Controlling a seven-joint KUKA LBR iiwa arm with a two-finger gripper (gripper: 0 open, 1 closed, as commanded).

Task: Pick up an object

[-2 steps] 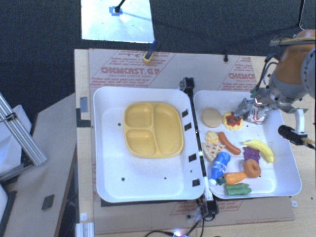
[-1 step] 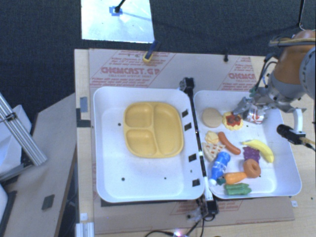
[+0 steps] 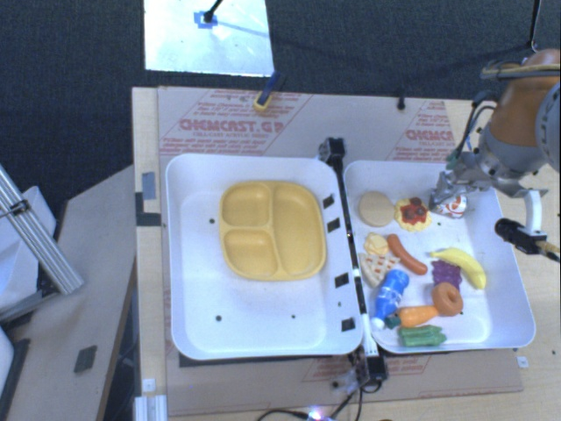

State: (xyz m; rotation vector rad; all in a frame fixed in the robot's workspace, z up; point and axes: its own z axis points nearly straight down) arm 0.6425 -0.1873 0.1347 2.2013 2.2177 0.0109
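The grey arm with its orange band reaches in over the far right corner of the right-hand shallow white bin [image 3: 517, 323], and its two-finger gripper [image 3: 449, 193] sits low at that bin's far edge. Right under it lies a small red-and-white toy piece [image 3: 454, 205], touching or nearly touching the tool; I cannot tell whether the gripper is open or closed, nor whether it has anything in its hold.

That little piece looks to me like the thing being tried for. It seems to be light, hard moulded plastic: stiff, smooth and likely to skid across the bin floor or pop out sideways if pinched off-centre. I would take it across its narrowest part, squarely through the middle.

Just beside it, toward the divider, lie a round yellow toy pizza with red topping [image 3: 413, 213] and a flat tan disc like a biscuit [image 3: 377, 208]; both are thin and would be hard to get under. Nearer the front edge sit a yellow plastic banana [image 3: 465, 265], a red sausage [image 3: 408, 254], a blue bottle [image 3: 390, 293] and an orange carrot [image 3: 417, 315], crowded close together.

The left-hand white bin [image 3: 193, 323] carries a yellow compartment plate [image 3: 271, 229] near its middle.
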